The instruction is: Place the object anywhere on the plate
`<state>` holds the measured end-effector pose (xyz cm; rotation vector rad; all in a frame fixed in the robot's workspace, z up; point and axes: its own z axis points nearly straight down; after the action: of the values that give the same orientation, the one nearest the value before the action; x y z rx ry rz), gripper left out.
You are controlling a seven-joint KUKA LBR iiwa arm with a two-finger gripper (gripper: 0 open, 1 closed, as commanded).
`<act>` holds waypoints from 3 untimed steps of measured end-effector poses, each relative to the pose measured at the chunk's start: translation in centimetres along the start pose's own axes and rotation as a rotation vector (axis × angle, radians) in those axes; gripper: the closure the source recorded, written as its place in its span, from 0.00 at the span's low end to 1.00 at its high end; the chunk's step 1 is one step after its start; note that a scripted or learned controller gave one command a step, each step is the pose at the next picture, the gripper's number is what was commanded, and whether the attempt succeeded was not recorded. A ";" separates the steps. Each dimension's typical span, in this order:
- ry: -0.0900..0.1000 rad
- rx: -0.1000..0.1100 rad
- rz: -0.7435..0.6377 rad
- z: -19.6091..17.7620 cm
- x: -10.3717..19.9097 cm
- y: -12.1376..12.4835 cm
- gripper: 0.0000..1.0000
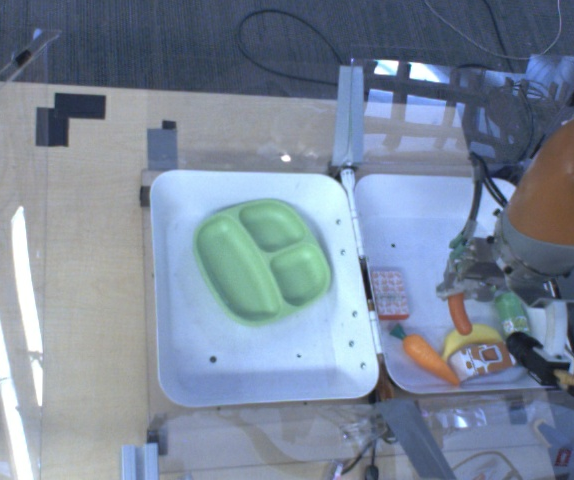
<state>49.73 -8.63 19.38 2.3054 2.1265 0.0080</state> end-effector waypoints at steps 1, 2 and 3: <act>0.001 0.001 -0.096 -3.3 9.1 5.6 1.00; 0.001 0.005 -0.294 -0.4 15.1 5.2 1.00; 0.002 0.002 -0.378 -2.8 21.9 6.8 1.00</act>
<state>58.25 12.70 22.26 1.8664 2.5227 0.0064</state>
